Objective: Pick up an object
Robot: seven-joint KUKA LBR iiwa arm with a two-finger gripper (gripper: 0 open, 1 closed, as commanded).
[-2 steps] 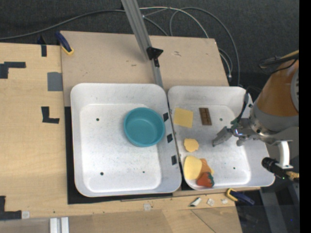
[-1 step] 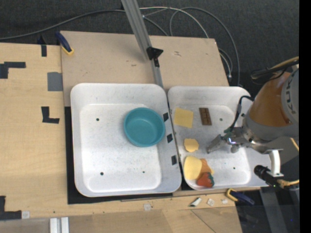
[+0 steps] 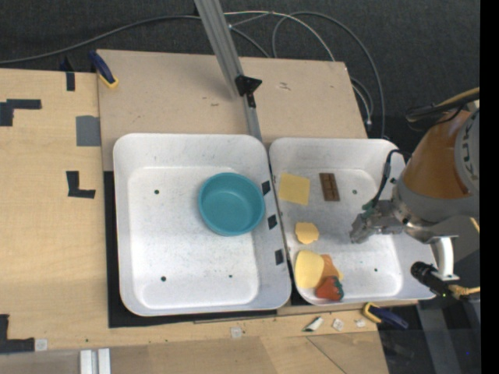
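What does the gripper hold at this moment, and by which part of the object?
Nothing can be seen in the gripper; it hangs over bare floor of the right bin, apart from the brown block and yellow pieces.

A single fixed camera looks down from above at a slant, far enough back to take in the pale wooden desk (image 3: 47, 178) and both shallow white plastic bins, left (image 3: 140, 287) and right (image 3: 366, 150). The grey-and-orange arm (image 3: 440, 174) enters from the frame's right side.
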